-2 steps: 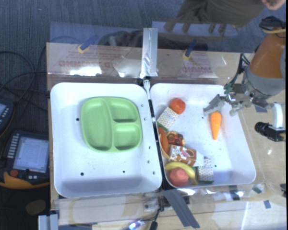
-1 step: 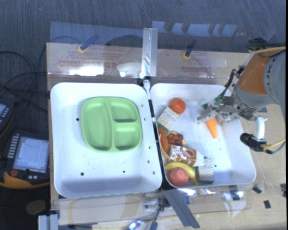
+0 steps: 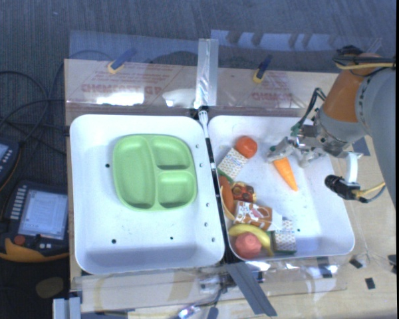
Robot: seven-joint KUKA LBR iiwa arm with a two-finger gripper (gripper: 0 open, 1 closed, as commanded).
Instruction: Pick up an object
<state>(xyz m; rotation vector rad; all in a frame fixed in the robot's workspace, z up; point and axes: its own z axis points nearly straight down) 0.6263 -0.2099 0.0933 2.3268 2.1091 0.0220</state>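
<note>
Reaches in from the right: grey arm with its orange band (image 3: 340, 98) over the top right corner of the right bin (image 3: 322, 228). Ends in the gripper (image 3: 294, 146), low over the upper part of that bin, tilted toward the middle. Cannot tell from this slanted view whether open or closed, and nothing seen pinched in it. Just below and touching or nearly touching the gripper's tip, an orange carrot (image 3: 286, 173), lying aslant on the bin's white floor, thick end up, point down and to the right. To the left of the gripper, near but apart, a round orange-red fruit (image 3: 246, 146), with a small checkered carton (image 3: 231, 164) right against it, close to the divider between the bins. Farther down along the same left wall, a heap: an orange and brown snack packet (image 3: 250, 211), a yellow banana (image 3: 241, 230) curled round a red apple (image 3: 247, 245), and a small printed packet (image 3: 286, 235) beside them at the lower edge. In the left bin (image 3: 80, 198), a green divided plate (image 3: 154, 171), flat, roughly centred, well apart from the gripper. Off the bench at far left, a black handheld screen unit (image 3: 28, 212) with cables.
</note>
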